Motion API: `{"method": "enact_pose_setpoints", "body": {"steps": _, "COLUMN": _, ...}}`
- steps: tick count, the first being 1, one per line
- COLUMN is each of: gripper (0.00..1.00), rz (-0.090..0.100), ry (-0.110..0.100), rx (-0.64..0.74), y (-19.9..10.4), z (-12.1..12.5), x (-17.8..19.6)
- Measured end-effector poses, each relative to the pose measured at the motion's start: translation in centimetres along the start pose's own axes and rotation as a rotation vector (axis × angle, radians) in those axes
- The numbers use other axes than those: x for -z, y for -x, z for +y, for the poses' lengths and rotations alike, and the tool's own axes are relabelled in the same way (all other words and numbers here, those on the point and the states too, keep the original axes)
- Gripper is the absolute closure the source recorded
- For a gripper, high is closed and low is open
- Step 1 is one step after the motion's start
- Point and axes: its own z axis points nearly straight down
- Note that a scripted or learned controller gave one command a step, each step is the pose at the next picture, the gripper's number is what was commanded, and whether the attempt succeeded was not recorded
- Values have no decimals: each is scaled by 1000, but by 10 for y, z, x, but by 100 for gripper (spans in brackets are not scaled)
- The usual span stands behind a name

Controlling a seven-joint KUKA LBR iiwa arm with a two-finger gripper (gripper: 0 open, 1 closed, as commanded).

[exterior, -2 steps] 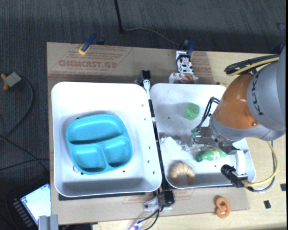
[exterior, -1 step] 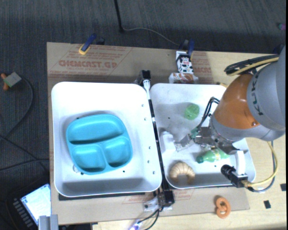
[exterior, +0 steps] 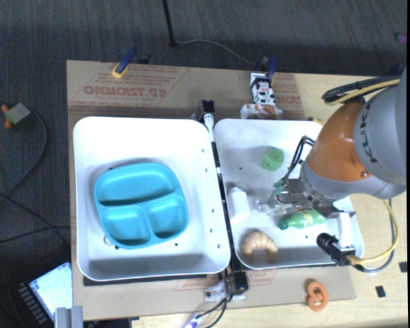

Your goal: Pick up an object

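The right bin [exterior: 240, 137] holds a small round green object [exterior: 273, 158], a white cylinder [exterior: 238, 199], a tan shell-shaped object [exterior: 260, 245] and a green bottle-like object [exterior: 301, 219] lying on its side. My gripper [exterior: 284, 198] is low inside this bin, just above and left of the green bottle-like object and right of the white cylinder. The grey arm with its orange band [exterior: 335, 152] hangs over the bin's right half and hides part of it.
The left bin [exterior: 89, 142] contains a blue divided tray [exterior: 141, 205]. A black clip [exterior: 207, 109] sits at the back between the bins. An orange ring [exterior: 317, 294] lies on the bench in front of the right bin. Cables run along the right edge.
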Motion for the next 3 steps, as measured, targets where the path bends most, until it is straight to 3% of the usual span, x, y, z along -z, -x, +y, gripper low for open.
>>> {"method": "enact_pose_setpoints", "body": {"steps": 1, "gripper": 100, "rz": 2, "ry": -9, "rx": 1, "y": 110, "z": 0, "x": 36}}
{"method": "enact_pose_setpoints", "body": {"steps": 2, "gripper": 100, "rz": 4, "ry": -9, "rx": 4, "y": 36, "z": 40, "x": 50}}
{"method": "enact_pose_setpoints", "body": {"steps": 3, "gripper": 0, "rz": 4, "ry": -9, "rx": 4, "y": 36, "z": 40, "x": 50}}
